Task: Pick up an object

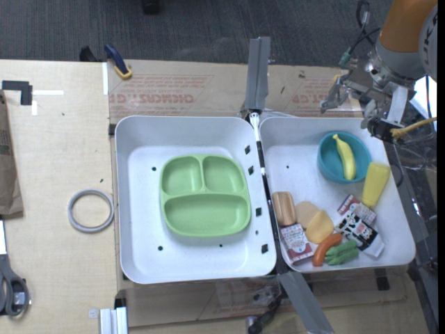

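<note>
Banana [344, 156] lies in blue bowl [343, 158] (right bin) — gripper [361, 99] above.

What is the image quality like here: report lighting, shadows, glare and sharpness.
Camera view: even, diffuse light; soft, faint shadows under the green tray and blue bowl; mild sheen on the white bin rims, no harsh glare; bench items sharp, the arm's orange band slightly soft at the frame corner.

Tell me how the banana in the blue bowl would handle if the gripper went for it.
The banana is curved and looks smooth, so it may well slip or twist between fingers. It lies loose in the blue bowl, so a push would probably rock it or shift the bowl. It looks like a light toy.
</note>
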Robot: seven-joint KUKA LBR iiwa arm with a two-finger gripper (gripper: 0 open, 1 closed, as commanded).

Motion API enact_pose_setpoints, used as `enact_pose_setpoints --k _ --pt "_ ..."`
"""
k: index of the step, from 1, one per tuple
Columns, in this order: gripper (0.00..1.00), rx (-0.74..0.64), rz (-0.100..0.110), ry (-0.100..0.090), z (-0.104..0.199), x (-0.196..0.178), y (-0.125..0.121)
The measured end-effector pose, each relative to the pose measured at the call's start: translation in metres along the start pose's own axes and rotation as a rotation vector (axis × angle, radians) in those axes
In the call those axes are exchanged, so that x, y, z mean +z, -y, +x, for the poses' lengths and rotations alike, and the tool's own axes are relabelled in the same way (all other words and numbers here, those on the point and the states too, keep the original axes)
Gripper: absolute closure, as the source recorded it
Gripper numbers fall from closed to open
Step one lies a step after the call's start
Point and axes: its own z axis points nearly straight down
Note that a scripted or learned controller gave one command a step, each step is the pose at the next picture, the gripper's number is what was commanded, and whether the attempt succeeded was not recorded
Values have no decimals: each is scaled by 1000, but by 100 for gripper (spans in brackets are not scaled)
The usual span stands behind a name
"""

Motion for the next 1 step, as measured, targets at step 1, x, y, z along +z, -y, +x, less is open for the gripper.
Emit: enact_pose_setpoints --k 1 --pt "0 103 2 0 -38 81 -14"
